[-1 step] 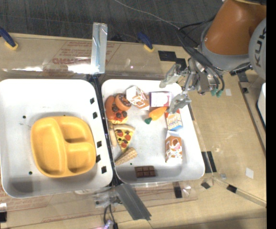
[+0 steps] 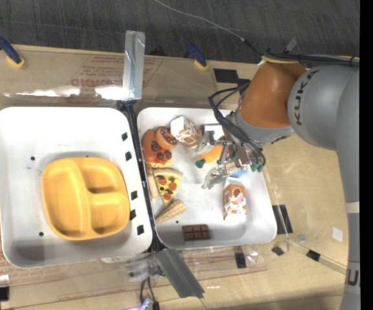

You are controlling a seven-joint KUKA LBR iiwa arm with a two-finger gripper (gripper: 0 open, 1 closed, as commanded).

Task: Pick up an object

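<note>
My gripper (image 2: 220,168) hangs low in the right bin (image 2: 259,228), under the orange wrist band (image 2: 270,99). An orange carrot toy (image 2: 210,153) lies just up and left of it, touching or nearly so. A small milk carton (image 2: 235,201) lies right below the gripper. At the bin's left side are a burger-like toy (image 2: 159,146), a pizza slice (image 2: 167,185) and a waffle cone (image 2: 171,210). A second small carton (image 2: 186,132) sits at the top, and a chocolate bar (image 2: 196,232) lies near the front wall. Nothing visibly sits in the gripper.
The left bin (image 2: 12,134) holds a yellow divided tray (image 2: 86,197). A black divider edge (image 2: 138,173) separates the two bins. The grey arm (image 2: 325,108) comes in from the right over the bench, with cables near the wrist.
</note>
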